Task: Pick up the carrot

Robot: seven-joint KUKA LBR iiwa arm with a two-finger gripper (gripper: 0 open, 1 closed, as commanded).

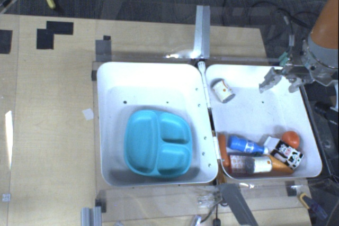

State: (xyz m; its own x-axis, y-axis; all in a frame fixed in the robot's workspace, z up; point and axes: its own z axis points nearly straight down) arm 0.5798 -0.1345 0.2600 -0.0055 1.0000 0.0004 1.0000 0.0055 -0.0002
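The left bin (111, 114) is seen with a blue divided plate (158, 142) resting toward its near edge, slightly left of its centre. The right bin (254, 114) is seen just beside it, the two rims touching along the middle. A small white cup-like item (222, 90) is lying tipped near the far left corner of the right bin. A cluster of things is packed along the near edge of that bin: a blue bottle (246, 145), a dark tube with a white cap (249, 164), a black-and-white patterned box (287, 154) and a round orange-red item (291, 139). The carrot (223, 152) is judged to be the long orange piece along the near left corner, partly covered by the bottle and tube; an orange tip (282, 168) is also seen under the box, and whether it is the same piece cannot be told. The gripper (280, 81) is held over the far right corner of the right bin, its fingers spread apart, nothing between them. It is well apart from the carrot. The task is judged barely begun: approach, descent, grasp and lift are all left.
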